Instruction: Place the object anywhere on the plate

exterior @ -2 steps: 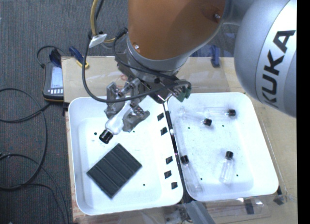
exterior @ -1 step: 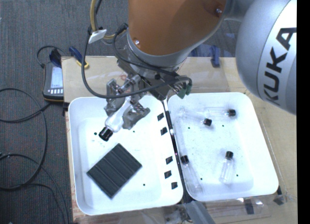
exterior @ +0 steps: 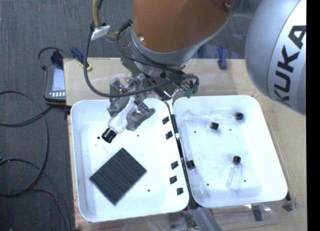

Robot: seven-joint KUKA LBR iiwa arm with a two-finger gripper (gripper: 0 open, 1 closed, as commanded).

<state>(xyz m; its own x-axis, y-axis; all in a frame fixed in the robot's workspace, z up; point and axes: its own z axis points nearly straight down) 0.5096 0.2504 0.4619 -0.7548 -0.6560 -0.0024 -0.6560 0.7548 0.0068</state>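
Bottle, clear with a black cap, sits between the fingers of the end effector above the upper part of the left bin. It is tilted, its cap pointing down and to the left at about the bin's upper-left floor. The metal fingers press against the bottle's clear body from both sides, so they are closed around it, and the bottle appears lifted off the bin floor.

Below and slightly right of the bottle, the plate, a dark ribbed square turned like a diamond, lies flat in the lower half of the same bin. The bottle and the plate are apart; the cap hangs above and to the left of the plate's upper corner.

In the right bin lie more clear bottles with black caps: two near the top, one upright-looking near the lower middle, and one along the left wall.

The arm, orange and grey, fills the upper part of the view over the worktop. A handheld pendant rests on the carpet to the left, with cables trailing around it.
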